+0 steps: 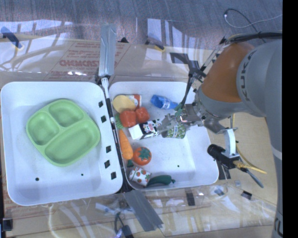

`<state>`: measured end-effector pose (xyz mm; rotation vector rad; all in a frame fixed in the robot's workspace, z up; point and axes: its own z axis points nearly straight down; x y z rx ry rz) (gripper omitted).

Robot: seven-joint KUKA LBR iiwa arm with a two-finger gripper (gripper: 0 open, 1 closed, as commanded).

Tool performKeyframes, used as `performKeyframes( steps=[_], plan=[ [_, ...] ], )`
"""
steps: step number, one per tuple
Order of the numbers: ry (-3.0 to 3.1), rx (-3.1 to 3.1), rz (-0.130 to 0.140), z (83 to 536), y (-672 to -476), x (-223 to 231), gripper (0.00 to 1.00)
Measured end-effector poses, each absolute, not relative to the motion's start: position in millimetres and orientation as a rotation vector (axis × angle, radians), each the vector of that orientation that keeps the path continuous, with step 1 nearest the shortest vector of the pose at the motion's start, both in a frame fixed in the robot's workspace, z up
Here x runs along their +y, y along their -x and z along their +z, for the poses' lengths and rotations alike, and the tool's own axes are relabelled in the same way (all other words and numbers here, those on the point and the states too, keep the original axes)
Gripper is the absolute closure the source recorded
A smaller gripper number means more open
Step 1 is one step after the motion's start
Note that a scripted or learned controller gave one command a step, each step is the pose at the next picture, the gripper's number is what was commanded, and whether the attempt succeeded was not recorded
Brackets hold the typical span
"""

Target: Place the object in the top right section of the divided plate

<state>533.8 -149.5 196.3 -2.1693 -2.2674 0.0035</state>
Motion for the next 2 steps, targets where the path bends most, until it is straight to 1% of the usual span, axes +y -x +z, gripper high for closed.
performKeyframes(
  steps=[1,2],
  plan=[
    [2.17,-2.267,0.004,196,-533.8,-150,0.0],
    [1.831,-2.553,0.001,233,-601.8,-166,0.0]
  ],
)
